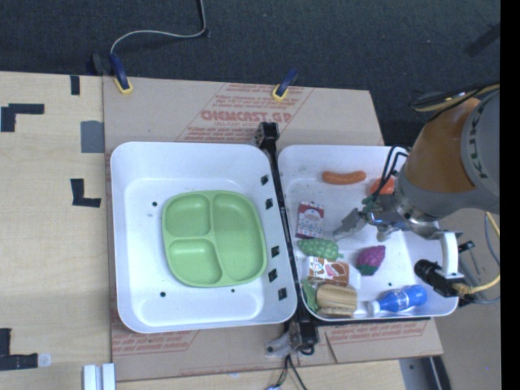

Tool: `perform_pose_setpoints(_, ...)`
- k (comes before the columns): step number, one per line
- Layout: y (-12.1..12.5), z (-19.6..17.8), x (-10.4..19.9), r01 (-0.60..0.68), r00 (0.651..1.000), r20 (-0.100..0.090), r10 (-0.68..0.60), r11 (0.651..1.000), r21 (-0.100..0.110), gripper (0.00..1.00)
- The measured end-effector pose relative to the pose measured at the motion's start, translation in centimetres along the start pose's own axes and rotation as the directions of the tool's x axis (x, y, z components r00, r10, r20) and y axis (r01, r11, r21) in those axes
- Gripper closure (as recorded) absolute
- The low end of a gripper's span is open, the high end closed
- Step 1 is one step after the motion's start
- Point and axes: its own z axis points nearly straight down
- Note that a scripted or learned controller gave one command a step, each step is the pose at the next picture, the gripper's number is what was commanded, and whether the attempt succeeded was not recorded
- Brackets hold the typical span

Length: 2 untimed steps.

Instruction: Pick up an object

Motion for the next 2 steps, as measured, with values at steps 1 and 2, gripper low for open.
perform_pose_setpoints(1, -1.7, 4.6, -1.6, 0.001, 1.000, -0.001, -0.001, 1.000, -0.001, 0.00)
perform_pose_setpoints(2, -3.5, 6.1, -4.8, 0.001, 1.000, 0.001, -0.001, 1.000, -0.006, 0.00)
